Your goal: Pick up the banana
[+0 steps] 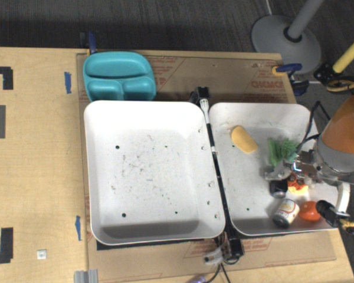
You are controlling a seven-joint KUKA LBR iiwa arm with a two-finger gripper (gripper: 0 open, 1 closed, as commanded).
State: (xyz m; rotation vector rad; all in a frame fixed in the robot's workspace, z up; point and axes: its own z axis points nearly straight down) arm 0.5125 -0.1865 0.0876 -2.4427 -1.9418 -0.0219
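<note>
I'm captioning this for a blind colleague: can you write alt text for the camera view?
The tool sits low over a cluster of small items in the right bin, apart from the yellow banana lying near that bin's top left. A teal tray rests behind the left bin.

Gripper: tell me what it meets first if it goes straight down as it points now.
Probably the yellow-orange item under the gripper, amid the clutter in the right bin; depth is unclear.

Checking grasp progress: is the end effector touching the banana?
Apart. The camera view shows bare white bin floor between the banana and the end effector, which sits among the clutter further right.
</note>
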